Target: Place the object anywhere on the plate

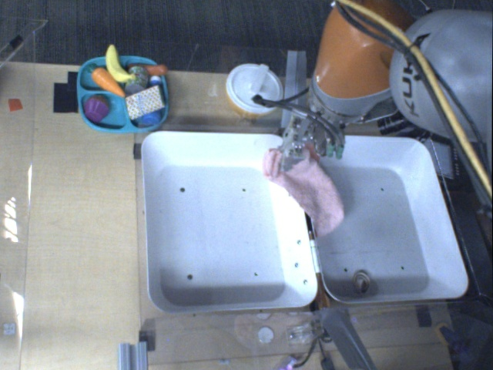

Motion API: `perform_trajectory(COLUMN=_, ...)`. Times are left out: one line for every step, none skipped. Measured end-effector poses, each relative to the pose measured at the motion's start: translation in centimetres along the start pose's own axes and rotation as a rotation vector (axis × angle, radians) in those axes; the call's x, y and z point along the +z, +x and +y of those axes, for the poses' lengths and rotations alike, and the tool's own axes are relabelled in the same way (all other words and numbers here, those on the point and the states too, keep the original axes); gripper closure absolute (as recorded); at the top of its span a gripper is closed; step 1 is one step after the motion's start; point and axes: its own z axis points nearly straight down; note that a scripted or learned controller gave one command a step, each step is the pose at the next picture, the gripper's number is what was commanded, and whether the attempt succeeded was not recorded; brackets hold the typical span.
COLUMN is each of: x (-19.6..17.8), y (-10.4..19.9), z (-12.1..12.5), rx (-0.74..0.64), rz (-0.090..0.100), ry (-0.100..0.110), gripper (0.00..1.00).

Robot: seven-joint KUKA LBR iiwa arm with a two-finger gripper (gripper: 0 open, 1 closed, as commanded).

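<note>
We observe the hand [296,149] gripping a pink cloth [312,189]. It hangs over the seam between both white bins [216,299].

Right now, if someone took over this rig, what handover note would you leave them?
Gripper: shut on the pink cloth, which hangs from it over the seam between the left bin and right bin.
Blue divided plate: off the bins at the bench's top left, loaded with toy food.
Done: cloth picked up.
Left: carry it to the plate and release it there.
</note>
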Motion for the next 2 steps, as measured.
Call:
perform_trajectory(x=-0.68, y=2.32, z=4.55, rx=-0.086, rz=-0.001, ry=0.0, gripper=1.0)
perform_trajectory(x=-0.7, y=2.31, z=4.54, rx=-0.086, rz=-0.002, ry=-0.001, gripper=0.0)
